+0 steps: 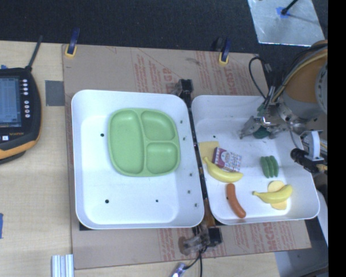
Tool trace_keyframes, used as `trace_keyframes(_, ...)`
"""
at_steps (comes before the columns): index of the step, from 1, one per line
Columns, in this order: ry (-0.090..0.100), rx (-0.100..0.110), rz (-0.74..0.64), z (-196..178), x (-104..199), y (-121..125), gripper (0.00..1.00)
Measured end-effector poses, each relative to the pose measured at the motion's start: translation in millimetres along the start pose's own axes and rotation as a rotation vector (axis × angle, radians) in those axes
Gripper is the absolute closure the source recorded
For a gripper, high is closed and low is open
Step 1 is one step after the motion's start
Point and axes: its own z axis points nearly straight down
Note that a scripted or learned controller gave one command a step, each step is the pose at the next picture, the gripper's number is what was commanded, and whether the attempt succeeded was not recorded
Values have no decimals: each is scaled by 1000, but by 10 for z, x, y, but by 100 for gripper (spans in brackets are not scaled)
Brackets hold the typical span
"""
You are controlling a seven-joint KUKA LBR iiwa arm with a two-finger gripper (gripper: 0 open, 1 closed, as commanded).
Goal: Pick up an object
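The right bin (219, 111) holds several toy foods. A yellow banana (220, 172) lies at its left beside a maroon packet (227, 159). An orange sausage (236, 201) lies near the front wall. A dark green vegetable (269, 166) sits mid-right, and a smaller banana (274, 195) rests on a pale yellow slice (276, 187) at the front right. My gripper (257, 129) hangs low over the bin's far right part, behind the green vegetable. A small teal-green bit (260, 134) shows right at its tip; I cannot make out whether it is held.
The left bin (92, 206) carries a light green divided plate (143, 141). A tablet-like pendant (8, 111) lies on the bench at far left. Clamps (222, 51) pin the cardboard under the bins. The arm's cables (264, 79) loop above the right bin's far edge.
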Motion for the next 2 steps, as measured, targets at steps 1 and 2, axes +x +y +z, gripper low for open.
trace_keyframes(1, -1, -5, 0, -1153, -161, -496, 0)
trace_keyframes(2, 0, -1, -3, -4, -149, -127, 0)
